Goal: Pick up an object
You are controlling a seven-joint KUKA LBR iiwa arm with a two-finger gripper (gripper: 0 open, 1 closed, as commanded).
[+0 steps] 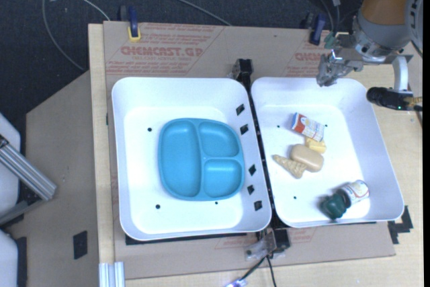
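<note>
Nothing is picked up yet. The pincer (327, 75) hangs over the right bin's (376, 138) rim at twelve o'clock; its grip I cannot tell. The carton (306, 124), beige toy (306, 158) and bottle (344, 199) lie toward six o'clock, untouched.

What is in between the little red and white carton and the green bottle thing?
In the camera view, a tan bread-shaped toy with a cream cone-shaped piece beside it lies between the small red-and-white carton and the dark green bottle-shaped toy.

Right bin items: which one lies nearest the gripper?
The small red-and-white carton, uppermost in the right bin; the others lie farther from the gripper.
</note>
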